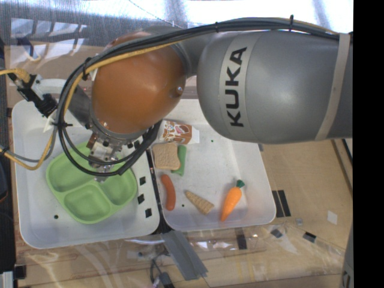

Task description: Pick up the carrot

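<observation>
The carrot, orange with a green top, lies in the right bin near its front right corner. The arm's orange band and wrist hang over the divide between the two bins, far to the carrot's left. The gripper points down above the green divided plate in the left bin, well apart from the carrot.
In the right bin lie a hot dog sausage, an ice cream cone, a bread slice on something green, and a small carton. Cables loop around the wrist. The big grey arm covers the back of both bins.
</observation>
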`<state>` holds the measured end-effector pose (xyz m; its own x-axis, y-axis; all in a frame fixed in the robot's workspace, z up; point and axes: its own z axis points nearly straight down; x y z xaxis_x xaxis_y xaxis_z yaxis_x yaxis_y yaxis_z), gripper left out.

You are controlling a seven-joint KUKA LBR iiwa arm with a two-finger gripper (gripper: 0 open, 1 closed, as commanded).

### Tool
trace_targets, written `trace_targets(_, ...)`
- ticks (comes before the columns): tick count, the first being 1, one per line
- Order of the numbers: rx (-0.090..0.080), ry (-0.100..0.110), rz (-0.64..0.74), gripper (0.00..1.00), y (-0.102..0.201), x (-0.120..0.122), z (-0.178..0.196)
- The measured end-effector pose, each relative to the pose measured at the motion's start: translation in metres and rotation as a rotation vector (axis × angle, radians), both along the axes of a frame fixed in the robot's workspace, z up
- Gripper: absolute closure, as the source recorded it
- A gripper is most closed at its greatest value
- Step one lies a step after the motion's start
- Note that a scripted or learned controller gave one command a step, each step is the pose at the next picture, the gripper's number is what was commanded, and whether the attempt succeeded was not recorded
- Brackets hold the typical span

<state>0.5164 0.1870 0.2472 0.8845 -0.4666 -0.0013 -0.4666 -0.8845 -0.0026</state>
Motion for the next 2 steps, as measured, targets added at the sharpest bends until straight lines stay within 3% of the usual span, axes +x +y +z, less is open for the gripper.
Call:
trace_targets(1, 0.000, 0.000, 0.075, 1.00, 0.031, -0.019, 0.036)
trace_targets(2, -0.004, 0.004, 0.289, 1.00, 0.011, -0.024, 0.007)
